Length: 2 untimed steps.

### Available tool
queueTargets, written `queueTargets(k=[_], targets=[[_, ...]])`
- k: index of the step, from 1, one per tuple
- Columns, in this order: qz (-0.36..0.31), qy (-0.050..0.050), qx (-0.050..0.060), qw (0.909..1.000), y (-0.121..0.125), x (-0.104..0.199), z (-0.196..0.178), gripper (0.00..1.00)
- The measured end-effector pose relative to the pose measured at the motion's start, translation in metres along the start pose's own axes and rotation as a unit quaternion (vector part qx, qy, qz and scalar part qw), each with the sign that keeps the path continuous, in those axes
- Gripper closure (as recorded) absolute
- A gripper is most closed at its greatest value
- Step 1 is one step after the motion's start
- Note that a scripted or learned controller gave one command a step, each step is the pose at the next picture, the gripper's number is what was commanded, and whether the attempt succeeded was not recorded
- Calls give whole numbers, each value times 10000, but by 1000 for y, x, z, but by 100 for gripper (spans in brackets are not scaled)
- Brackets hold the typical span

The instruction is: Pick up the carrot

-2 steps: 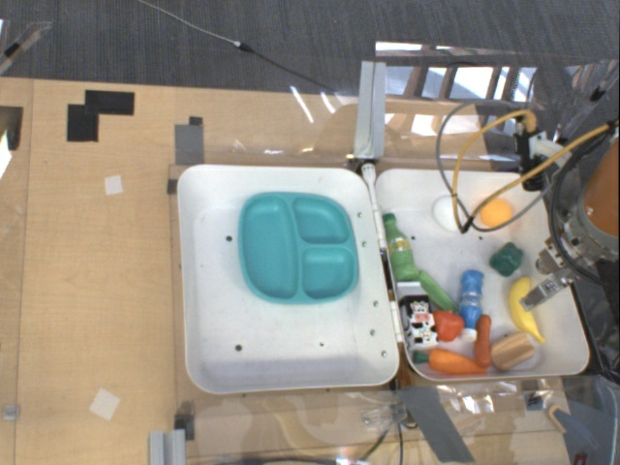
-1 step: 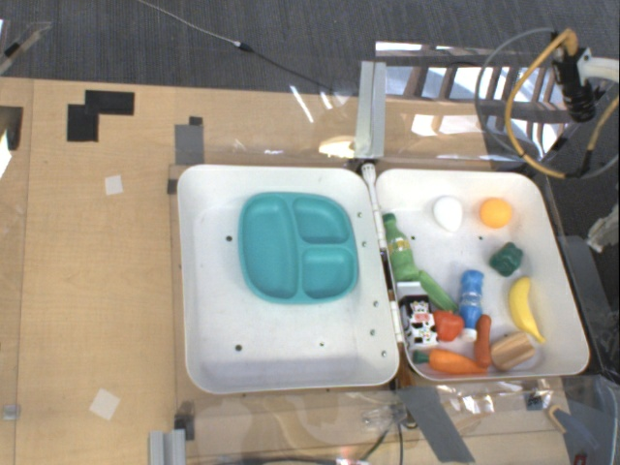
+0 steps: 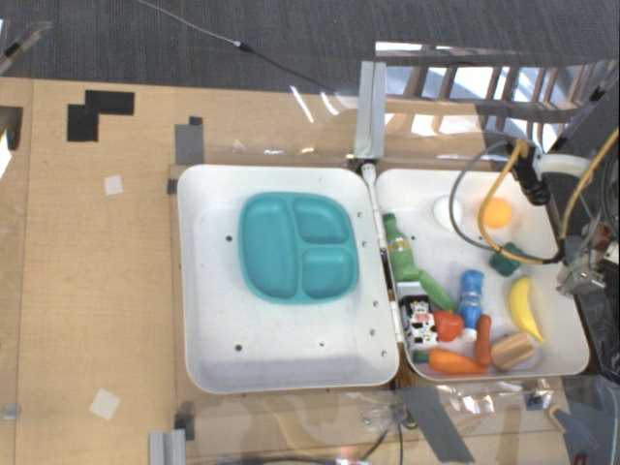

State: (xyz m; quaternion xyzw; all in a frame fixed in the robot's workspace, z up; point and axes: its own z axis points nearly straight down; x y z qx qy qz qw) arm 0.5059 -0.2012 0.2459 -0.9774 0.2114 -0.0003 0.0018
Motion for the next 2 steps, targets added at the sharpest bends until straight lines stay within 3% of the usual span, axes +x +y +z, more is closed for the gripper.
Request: queueTargets(k=[1,2], targets=[[-946,94,15,9955,-32,77,-145,100],[-1133,-20,15,9936,-33,80,-19,100]])
